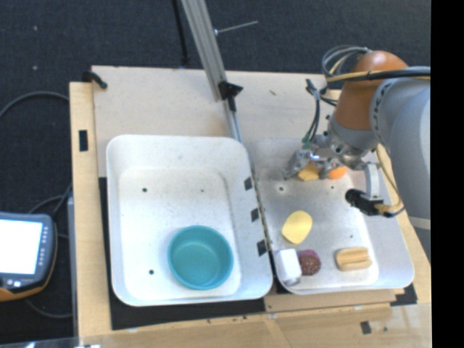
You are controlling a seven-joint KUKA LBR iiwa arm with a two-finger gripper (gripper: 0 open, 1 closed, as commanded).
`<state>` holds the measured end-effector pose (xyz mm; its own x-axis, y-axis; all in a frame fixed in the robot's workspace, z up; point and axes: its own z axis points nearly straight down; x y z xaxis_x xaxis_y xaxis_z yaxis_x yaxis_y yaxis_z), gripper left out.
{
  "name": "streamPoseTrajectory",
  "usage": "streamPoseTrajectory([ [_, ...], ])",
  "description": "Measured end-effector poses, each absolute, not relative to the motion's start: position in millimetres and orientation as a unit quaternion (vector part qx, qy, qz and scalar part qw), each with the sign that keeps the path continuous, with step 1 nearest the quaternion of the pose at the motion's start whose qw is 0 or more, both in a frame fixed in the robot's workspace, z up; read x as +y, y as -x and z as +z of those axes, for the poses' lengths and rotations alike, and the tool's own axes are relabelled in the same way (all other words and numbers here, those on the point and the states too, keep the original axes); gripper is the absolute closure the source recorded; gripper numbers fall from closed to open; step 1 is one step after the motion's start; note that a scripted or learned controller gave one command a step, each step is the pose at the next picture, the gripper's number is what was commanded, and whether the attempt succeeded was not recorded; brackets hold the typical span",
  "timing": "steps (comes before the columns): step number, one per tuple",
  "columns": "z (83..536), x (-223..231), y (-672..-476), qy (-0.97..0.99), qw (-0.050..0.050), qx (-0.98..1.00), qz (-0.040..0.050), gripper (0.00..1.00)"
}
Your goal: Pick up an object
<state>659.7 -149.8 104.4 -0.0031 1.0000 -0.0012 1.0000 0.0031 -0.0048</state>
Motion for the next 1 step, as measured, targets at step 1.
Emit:
streamPoseTrajectory([
  [1, 124.8, -152.9, -663.8, 0.706, -0.005, -0.709, -0.0006, 1.00],
])
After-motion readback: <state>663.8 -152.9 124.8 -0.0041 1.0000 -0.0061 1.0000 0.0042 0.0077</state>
